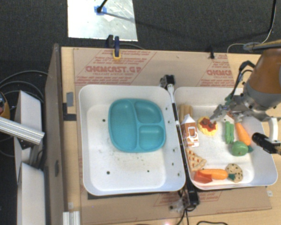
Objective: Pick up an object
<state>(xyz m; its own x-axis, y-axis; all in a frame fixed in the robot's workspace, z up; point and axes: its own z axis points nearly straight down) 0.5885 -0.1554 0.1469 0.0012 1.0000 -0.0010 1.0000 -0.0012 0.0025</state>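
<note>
camera view has the gripper (pixel 220 112) low over the right bin (pixel 267 172), its fingers (pixel 216 115) just beside the yellow-and-red toy food (pixel 207 126); whether they are released or clenched i cannot tell. that piece looks the likeliest pick. better to descend straight, centred on it, clear of the green bean (pixel 229 132) and carrot (pixel 243 133) crowded alongside, and of the milk carton (pixel 190 131).

You can't tell how the gripper (pixel 221 112) fingers stand; they're too small and dark. Behind it, the arm (pixel 271 76) is cut off by the frame's edge.
</note>
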